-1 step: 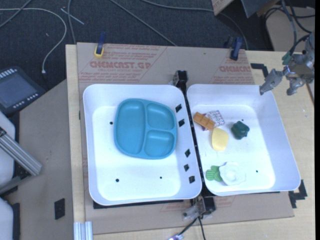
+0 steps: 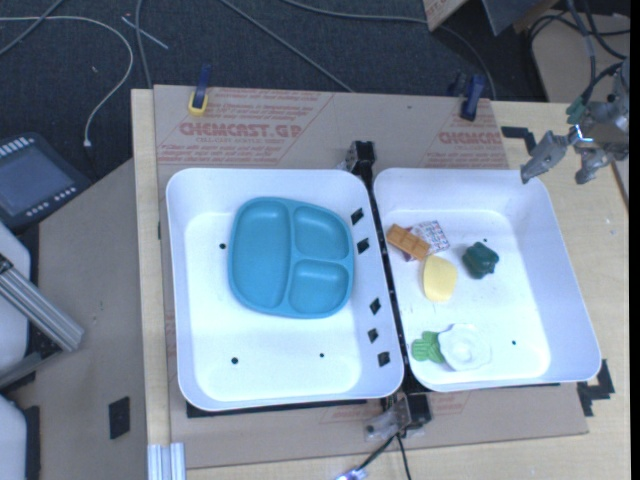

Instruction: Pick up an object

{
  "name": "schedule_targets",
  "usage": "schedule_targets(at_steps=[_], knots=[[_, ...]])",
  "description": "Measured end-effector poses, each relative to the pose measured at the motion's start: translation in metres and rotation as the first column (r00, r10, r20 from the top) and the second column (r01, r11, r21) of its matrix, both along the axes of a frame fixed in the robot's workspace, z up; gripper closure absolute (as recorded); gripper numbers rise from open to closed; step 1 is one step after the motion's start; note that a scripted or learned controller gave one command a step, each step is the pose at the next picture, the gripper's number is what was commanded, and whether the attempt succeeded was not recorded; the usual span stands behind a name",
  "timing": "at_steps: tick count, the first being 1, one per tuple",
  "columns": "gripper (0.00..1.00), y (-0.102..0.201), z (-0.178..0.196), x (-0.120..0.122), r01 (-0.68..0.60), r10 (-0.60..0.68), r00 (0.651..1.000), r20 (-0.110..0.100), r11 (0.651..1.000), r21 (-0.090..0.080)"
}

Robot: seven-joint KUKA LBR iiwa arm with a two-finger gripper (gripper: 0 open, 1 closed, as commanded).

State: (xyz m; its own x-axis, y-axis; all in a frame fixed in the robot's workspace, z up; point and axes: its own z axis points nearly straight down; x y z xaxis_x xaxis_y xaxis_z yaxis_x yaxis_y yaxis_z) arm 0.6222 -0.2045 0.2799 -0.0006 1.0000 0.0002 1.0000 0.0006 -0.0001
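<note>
Nearest the camera, at the front of the right bin [image 2: 560,298], a small green toy [image 2: 428,347] lies touching a white, rounded object [image 2: 464,349] that is hard to tell from the bin floor. Just behind them sits a pale yellow, egg-shaped piece [image 2: 439,279], and beyond it an orange-brown item [image 2: 404,241] touches a small checked packet [image 2: 433,234]; a dark green lump [image 2: 481,259] lies a little apart to the right. Any of these could serve as the thing to pick up, and all rest loose on the bin floor. The left bin [image 2: 200,298] holds a blue divided plate [image 2: 292,257], lying flat and well clear of the divider between the bins. Farthest back, past the right bin's rear right corner, the gripper [image 2: 565,161] hangs above the bench with its two fingers spread wide and nothing between them. My judgement is that the task is at its start: the approach has not begun and no target is engaged. The next move calls for bringing the gripper forward and left over the bin, choosing a piece that stands apart, such as the dark green lump or the yellow one, and descending with fingers astride it before closing. The touching pairs look riskier, since a neighbour may block a finger.
</note>
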Motion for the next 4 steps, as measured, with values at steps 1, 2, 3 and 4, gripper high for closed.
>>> schedule_targets(at_steps=[1, 2, 3, 4], knots=[[0.0, 0.008, -0.059, -0.004, 0.0, 0.0, 1.0, -0.006, 1.0, 0.002], [0.0, 0.016, -0.119, 0.0, -0.001, 0.001, 1.0, -0.007, 1.0, 0.002], [0.0, 0.02, -0.182, 0.0, -0.001, 0.001, 1.0, -0.007, 1.0, 0.003], [1.0, 0.02, -0.166, 0.002, -0.002, 0.002, 1.0, 0.002, 1.0, 0.001]])
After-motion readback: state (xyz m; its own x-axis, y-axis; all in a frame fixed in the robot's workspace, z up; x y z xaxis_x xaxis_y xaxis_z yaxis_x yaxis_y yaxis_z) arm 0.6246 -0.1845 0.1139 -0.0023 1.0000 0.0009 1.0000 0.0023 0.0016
